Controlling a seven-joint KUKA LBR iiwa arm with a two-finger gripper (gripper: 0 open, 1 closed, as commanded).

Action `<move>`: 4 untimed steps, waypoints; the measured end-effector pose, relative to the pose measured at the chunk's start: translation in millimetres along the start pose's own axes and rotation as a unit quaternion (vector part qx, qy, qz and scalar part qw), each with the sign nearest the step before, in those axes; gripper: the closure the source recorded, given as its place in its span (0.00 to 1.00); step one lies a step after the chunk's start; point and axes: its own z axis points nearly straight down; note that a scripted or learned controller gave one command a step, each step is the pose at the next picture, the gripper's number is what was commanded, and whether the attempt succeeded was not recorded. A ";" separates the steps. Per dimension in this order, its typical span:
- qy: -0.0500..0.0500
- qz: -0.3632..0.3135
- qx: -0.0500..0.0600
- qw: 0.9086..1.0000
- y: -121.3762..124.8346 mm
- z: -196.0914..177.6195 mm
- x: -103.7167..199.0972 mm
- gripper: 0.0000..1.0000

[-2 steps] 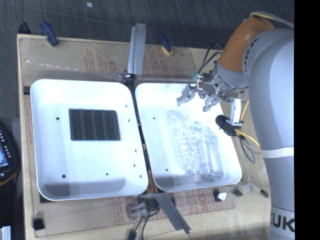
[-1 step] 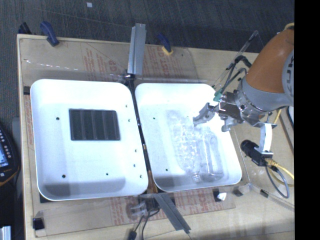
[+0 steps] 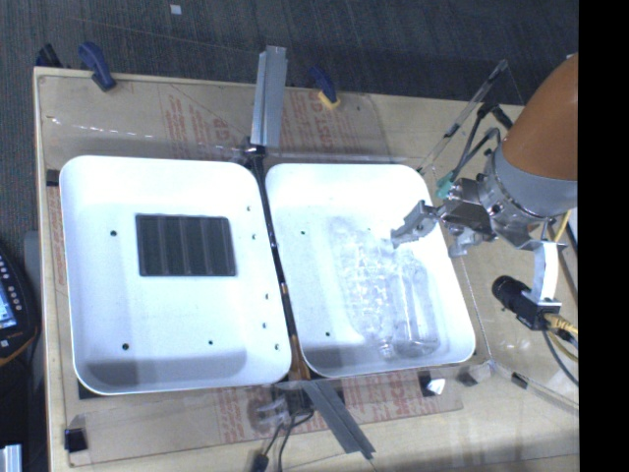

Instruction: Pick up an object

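Observation:
A dark grey ribbed rectangular pad [image 3: 186,245] lies flat in the left bin [image 3: 88,195], a little above its middle. In the right bin [image 3: 305,205] lies a heap of clear plastic pieces [image 3: 366,268], with a clear bottle-like item [image 3: 415,311] along its right side. My gripper [image 3: 405,229] hangs over the upper right part of the right bin, just above the top edge of the clear heap. Nothing shows held in it.
A grey metal bar [image 3: 268,96] stands at the back between the bins, and another [image 3: 334,421] at the front. Blue clamps [image 3: 96,65] grip the board's far edge. Cables and a black fitting [image 3: 521,301] hang beside the arm at right.

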 end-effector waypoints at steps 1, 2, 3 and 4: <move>0.000 0.036 -0.001 0.999 -17.5 -35.7 -21.0 0.00; 0.000 -0.119 0.001 0.993 -17.4 -2.6 -23.6 0.00; 0.001 -0.039 0.002 0.999 -17.0 3.3 -31.3 0.00; 0.000 -0.032 0.000 0.999 -17.5 -18.8 -22.4 0.00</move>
